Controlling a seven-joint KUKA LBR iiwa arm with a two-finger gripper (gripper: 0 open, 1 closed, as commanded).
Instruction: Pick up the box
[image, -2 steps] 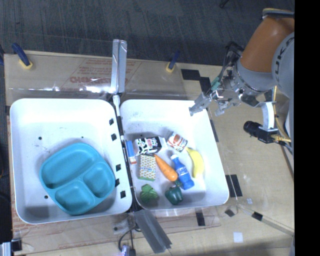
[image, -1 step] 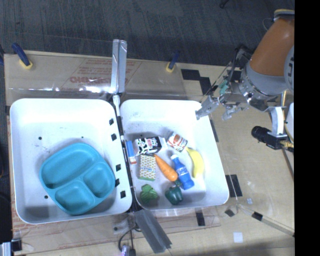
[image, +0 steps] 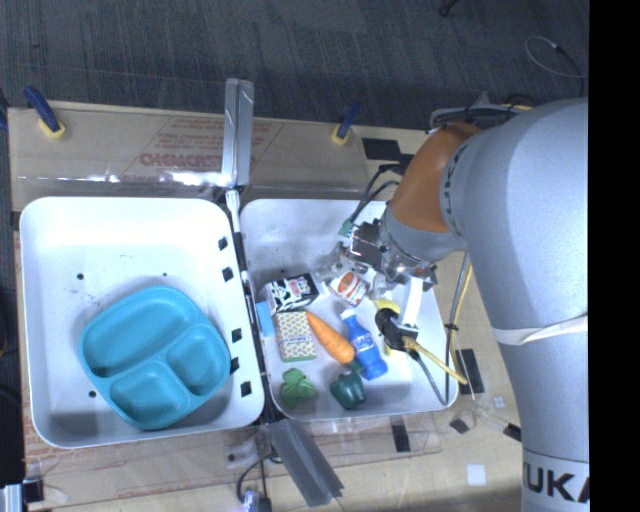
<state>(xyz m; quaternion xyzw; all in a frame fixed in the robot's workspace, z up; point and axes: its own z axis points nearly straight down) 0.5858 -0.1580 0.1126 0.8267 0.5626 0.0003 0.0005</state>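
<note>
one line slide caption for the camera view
KUKA arm's gripper hovers over the right bin near the box; blue tray in the left bin.

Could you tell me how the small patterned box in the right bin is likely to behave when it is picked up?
The box lies flat and looks like thin card, so probably light and crushable. The carrot touches its right edge, so it may shift when nudged.
</note>
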